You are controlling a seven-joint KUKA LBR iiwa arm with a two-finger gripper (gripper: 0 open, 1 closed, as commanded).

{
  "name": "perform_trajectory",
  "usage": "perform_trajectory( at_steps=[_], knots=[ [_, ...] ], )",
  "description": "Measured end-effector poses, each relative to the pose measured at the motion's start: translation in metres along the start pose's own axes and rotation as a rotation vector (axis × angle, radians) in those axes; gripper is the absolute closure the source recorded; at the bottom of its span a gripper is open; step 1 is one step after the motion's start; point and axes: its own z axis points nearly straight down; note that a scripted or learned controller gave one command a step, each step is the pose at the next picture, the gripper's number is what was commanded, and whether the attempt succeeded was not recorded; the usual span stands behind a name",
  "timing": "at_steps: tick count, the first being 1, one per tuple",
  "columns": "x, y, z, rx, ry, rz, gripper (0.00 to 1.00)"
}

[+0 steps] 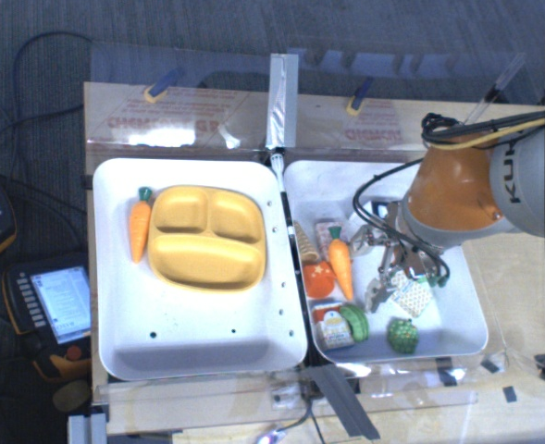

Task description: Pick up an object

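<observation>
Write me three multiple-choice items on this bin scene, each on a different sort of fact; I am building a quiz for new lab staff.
1. Where does the yellow tray lie?
A. In the left bin
B. In the right bin
C. On the floor

2. How many carrots are in the bins?
A. None
B. Two
C. Five

3. Where is the end effector?
A. Over the left bin
B. Outside both bins
C. Low inside the right bin

Answers:
1. A: the tray sits in the left bin, beside a carrot.
2. B: one carrot lies left of the tray, a second carrot lies in the right bin next to a tomato.
3. C: the end effector hangs among the items of the right bin, above a green toy.
</observation>
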Motion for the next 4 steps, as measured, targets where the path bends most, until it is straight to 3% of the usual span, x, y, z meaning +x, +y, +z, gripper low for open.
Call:
perform_trajectory(
  at_steps=[1,2,3,4],
  knots=[
    [-0.008,0.029,0.0,0.005,0.002,-0.091,0.0],
    [0.039,-0.045,0.004,-0.002,0.016,-0.215,0.0],
    [-0.051,0.03,0.007,-0.009,0.014,-0.278,0.0],
    [-0.032,-0.035,0.007,-0.008,0.018,-0.3,0.0]
  ],
)
